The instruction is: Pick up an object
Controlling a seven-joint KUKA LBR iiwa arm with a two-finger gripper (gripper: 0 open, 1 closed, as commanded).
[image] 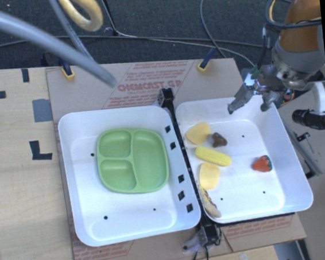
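A: What's on the bench, biggest first?

B: The left bin (pixel 85 221) with a green tray (pixel 133 160), then the right bin (pixel 285 194) holding the small stuff: corn (pixel 213 156), two yellow pieces (pixel 198 133) (pixel 209 176), a strawberry (pixel 262 164), a brown lump (pixel 218 140).

A: Any progress?

B: I'd say none yet. Everything lies loose in the bin; the whole pick remains.

A: And the gripper (pixel 251 101)?

B: Above the right bin's far rim, fingers spread wide, nothing between them, touching nothing. The strawberry sits nearest, below it; the corn lies further left.
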